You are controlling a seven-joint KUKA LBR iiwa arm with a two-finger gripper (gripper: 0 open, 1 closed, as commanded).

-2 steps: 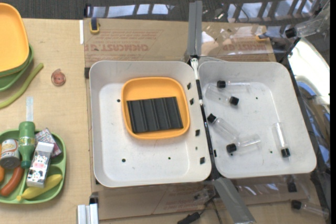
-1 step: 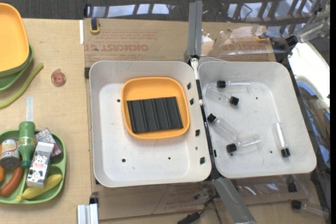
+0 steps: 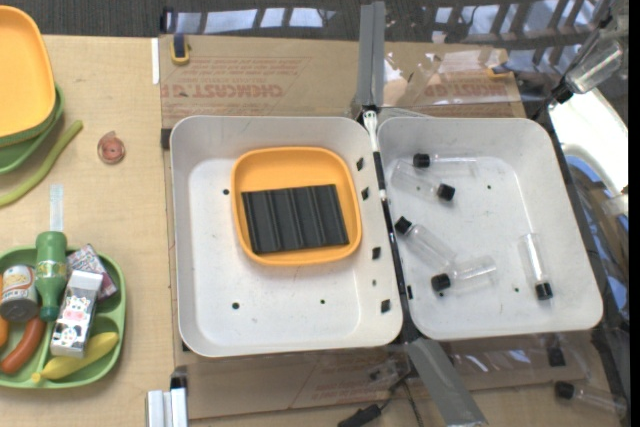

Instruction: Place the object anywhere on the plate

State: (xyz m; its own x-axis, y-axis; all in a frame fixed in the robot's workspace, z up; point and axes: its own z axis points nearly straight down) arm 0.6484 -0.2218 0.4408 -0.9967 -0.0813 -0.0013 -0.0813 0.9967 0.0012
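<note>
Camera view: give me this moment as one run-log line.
plate: orange, left bin | on plate: dark ribbed block | right bin: clear vials, black caps | placement: appears done

1. A stack of yellow and green plates (image 3: 22, 95) at the upper left is cut off by the frame's left edge.
2. The green tray of toy food (image 3: 70, 320) at lower left is also clipped by that edge.
3. Labels on its small packages (image 3: 75, 310) are too small to read.

Robot lab, white bins (image 3: 200, 315), clear vials (image 3: 432, 161), cardboard-covered bench (image 3: 260, 80)
</note>
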